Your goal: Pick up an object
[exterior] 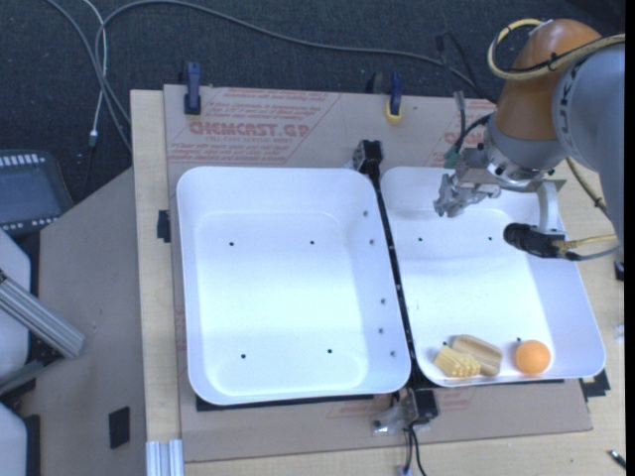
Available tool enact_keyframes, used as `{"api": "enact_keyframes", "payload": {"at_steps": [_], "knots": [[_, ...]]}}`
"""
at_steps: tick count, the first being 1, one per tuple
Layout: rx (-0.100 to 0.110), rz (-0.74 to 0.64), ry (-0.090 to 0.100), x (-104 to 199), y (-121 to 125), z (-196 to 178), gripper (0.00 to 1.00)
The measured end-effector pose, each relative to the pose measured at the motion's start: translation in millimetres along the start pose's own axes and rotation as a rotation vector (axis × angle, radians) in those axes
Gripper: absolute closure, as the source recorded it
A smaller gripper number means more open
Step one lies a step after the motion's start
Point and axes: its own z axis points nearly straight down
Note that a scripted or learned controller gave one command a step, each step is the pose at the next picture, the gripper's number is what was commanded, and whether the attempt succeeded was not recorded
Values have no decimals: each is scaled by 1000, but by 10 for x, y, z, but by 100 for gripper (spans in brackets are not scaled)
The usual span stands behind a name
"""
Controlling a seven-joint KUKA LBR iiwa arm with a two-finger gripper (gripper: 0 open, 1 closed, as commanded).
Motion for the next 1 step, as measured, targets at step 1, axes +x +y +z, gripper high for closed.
{"api": "enact_keyframes", "payload": {"at_steps": [1], "knots": [[-1,1,0,-51,38,-444,100]]}}
